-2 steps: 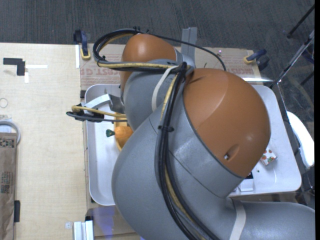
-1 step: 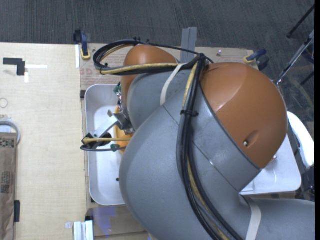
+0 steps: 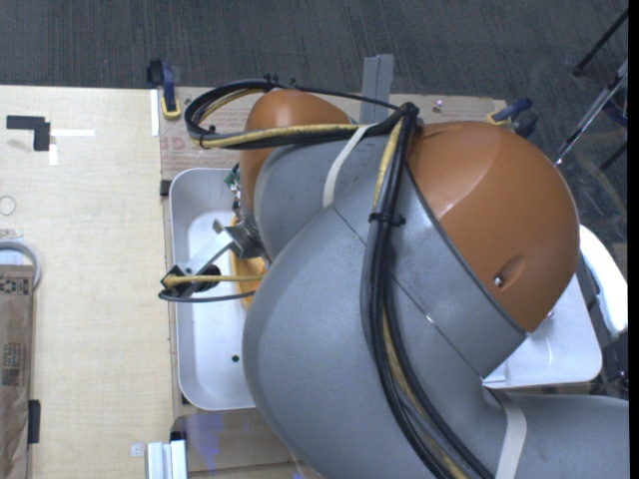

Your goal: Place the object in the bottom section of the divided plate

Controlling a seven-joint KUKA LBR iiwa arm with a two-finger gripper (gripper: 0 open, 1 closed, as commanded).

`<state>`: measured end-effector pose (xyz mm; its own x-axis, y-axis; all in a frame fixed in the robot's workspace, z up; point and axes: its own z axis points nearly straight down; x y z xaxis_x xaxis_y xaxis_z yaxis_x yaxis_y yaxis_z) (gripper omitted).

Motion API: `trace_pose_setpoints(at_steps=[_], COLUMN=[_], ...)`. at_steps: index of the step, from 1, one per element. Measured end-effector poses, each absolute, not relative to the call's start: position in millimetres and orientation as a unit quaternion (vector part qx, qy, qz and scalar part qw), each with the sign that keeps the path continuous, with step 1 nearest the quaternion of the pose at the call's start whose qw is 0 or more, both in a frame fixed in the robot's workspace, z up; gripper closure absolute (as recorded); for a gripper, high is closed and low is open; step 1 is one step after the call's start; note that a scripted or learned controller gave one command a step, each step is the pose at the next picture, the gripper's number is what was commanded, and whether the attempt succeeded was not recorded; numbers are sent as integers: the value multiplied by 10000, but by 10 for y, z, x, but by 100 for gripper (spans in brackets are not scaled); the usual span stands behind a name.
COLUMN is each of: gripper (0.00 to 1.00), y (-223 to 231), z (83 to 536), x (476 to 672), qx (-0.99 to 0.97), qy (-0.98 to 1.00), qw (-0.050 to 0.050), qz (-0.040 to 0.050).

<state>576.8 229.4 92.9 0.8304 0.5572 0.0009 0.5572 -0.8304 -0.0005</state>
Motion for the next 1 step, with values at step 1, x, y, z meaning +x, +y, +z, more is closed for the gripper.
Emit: trace_pose_setpoints(at_steps=[1], gripper=[0], y=[2168], z=[1190], x=[5630], qx=[-9627], qy=[-2706], qw=[-11], qz=[26])
